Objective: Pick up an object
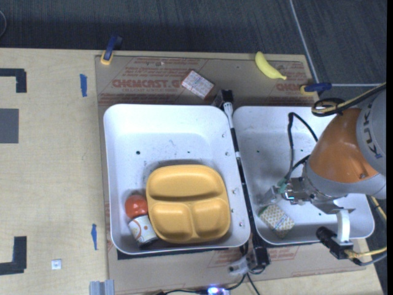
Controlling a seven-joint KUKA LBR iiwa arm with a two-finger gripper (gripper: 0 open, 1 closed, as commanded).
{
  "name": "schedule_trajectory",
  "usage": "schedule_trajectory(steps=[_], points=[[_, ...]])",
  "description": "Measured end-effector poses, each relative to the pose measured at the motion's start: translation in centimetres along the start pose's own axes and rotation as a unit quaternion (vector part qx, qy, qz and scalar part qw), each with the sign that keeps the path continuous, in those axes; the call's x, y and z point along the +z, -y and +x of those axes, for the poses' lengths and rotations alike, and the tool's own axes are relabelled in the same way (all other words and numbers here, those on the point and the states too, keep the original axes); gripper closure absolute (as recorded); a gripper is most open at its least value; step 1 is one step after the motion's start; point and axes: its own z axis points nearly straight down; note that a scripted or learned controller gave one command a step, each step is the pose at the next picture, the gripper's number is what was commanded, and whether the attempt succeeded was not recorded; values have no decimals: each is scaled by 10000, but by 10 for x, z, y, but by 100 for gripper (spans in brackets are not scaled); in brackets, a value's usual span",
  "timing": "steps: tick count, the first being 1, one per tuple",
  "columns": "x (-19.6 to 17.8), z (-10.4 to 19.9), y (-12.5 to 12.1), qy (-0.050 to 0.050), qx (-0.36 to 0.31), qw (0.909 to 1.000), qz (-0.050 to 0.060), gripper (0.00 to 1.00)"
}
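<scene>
grey kuka arm [356, 155] with a broad, rounded orange band above the wrist and part of dark lettering on the grey shell at three o'clock. black cables looped off the band toward twelve o'clock. metallic wrist end at nine o'clock, a small green glint on it.

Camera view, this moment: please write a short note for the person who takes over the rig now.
Gripper: low in the right bin, just above the small patterned packet; finger state not readable.
Left bin: yellow divided tray, with an orange-and-white object at its left.
Outside the bins, on the far side of the bench: banana and small box.
Done: nothing seen lifted.
Left: grasp and lift an object.
</scene>
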Motion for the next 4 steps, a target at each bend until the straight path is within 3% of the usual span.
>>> schedule_trajectory(steps=[4], points=[[0,-1,0,-1,-5,10000,-6,0]])
